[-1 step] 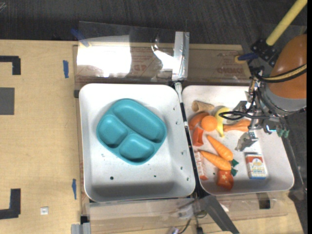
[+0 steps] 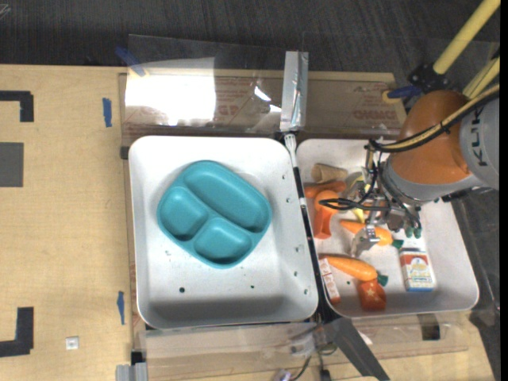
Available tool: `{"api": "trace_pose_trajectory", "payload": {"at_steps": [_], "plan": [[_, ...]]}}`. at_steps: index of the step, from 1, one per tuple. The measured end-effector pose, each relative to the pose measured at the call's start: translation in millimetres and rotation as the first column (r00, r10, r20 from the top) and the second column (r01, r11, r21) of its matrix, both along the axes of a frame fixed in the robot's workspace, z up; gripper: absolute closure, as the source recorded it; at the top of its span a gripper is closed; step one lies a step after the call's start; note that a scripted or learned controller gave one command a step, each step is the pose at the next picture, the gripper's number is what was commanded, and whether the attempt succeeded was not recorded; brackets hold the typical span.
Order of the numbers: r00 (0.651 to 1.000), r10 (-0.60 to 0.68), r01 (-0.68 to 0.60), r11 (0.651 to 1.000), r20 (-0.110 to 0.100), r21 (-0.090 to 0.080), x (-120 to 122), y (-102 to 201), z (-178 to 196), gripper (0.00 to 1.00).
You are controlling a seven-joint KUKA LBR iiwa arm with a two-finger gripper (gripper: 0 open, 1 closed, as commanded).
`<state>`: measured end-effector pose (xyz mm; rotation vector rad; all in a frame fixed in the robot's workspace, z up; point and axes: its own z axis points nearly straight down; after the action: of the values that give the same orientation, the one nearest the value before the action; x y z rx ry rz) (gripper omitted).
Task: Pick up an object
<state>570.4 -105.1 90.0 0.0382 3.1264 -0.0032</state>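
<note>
Carrot [image 2: 352,267] lying flat near right bin's front; small juice carton [image 2: 417,270] just beside, possibly upright.

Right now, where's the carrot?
The carrot lies in the right bin near its front edge, just below the gripper, with a small carton to its right and a red toy beside its tip.

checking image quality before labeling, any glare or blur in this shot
Camera view: strong glare on the clear sheet behind the left bin; the teal tray is sharp and evenly lit; the pincer sits amid clutter in the right bin, hard to resolve.
</note>
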Motion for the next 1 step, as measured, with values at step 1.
{"api": "trace_pose_trajectory", "payload": {"at_steps": [1], "plan": [[1.000, 0.002, -0.002, 1.000, 0.013, -0.002, 3.9, 0.9, 13.8, 1.00]]}}
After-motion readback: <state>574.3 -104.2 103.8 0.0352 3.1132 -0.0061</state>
